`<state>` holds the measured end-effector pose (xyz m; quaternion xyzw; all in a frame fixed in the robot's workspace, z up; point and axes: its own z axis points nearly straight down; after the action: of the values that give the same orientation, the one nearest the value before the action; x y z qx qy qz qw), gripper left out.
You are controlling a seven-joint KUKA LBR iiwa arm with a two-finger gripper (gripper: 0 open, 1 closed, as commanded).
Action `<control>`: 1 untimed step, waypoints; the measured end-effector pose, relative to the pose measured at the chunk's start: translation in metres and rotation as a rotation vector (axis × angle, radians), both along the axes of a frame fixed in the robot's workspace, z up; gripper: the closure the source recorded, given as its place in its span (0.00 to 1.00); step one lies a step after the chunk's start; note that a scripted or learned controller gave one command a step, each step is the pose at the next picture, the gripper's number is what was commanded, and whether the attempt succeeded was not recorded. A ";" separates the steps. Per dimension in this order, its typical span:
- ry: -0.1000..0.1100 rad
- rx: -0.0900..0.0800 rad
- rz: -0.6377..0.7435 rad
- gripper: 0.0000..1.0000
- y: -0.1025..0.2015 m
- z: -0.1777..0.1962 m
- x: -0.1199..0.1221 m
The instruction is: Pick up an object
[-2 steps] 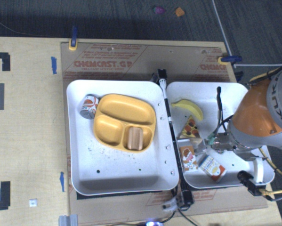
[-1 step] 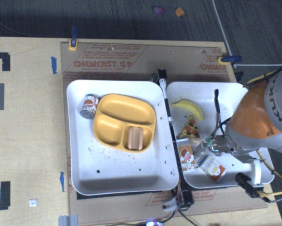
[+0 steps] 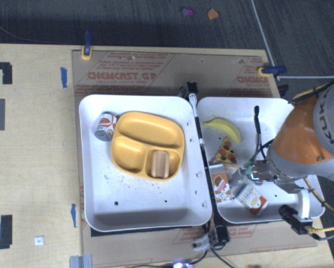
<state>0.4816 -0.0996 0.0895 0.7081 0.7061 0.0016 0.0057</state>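
My gripper (image 3: 250, 175) hangs low in the right bin (image 3: 278, 106), below the arm's orange band (image 3: 303, 135). Right under it lies a silver and white packet with a red end (image 3: 251, 197). A small printed carton (image 3: 221, 186) lies to the packet's left. Further back are a pizza slice toy (image 3: 227, 151) and a yellow banana (image 3: 225, 128). The wrist hides how the jaws stand, and nothing can be seen held.
In the left bin (image 3: 100, 200), a yellow divided tray (image 3: 147, 132) holds a brown bread-like piece (image 3: 159, 164) in its front right compartment. A dented can (image 3: 105, 126) lies by the tray's back left corner. The bins' shared wall (image 3: 203, 161) runs close to the objects. Cables (image 3: 257, 128) hang near the arm.
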 end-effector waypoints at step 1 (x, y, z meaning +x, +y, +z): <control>0.000 0.000 0.000 0.00 0.000 0.000 0.000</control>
<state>0.4816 -0.0997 0.0895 0.7081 0.7061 0.0018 0.0056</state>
